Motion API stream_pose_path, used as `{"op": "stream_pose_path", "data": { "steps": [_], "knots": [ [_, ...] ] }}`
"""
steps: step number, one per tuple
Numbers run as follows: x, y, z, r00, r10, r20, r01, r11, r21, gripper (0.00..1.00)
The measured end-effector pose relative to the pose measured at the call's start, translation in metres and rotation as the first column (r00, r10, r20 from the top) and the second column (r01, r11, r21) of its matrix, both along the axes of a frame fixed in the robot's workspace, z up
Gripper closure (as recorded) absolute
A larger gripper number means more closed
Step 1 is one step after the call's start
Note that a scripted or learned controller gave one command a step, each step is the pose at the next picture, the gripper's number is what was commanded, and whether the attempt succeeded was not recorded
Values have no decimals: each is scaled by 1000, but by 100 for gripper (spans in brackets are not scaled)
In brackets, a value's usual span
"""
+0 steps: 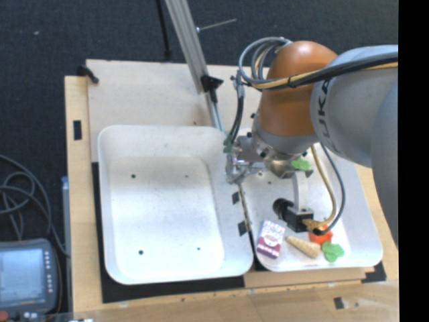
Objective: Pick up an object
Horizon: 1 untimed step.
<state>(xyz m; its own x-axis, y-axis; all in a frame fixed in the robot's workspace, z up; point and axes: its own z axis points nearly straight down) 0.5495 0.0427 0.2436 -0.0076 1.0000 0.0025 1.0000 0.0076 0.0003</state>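
Across the bench [147,92] from its right edge: grey arm [362,106] with the orange band [295,79], bulking over the far half of the right bin [355,228]. On the bench's left half: left bin [161,206], white and shallow, a few dark specks on its floor. Under the wrist: gripper [236,166], low at the right bin's left edge, toward the far left corner, close against the rim next to the left bin; cannot tell whether wide, narrow or closed on anything. Along the right bin's near edge, apart from the gripper, the things to pick. Toward the near left corner: purple-and-white packet [270,239]. Just beside it on the right: pale cone [303,247], lying on its side. Next along the same edge: green piece [332,251], close to the cone's wide end. Just behind that: orange-red piece [321,234]. Farther back, partly hidden under the wrist: second green piece [302,166].
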Motion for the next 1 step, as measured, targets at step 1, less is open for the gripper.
{"op": "stream_pose_path", "data": {
  "steps": [1],
  "knots": [
    [1, -4, -1, 1000, -8, 1, 8, 1000, -2, 0]
  ]
}}
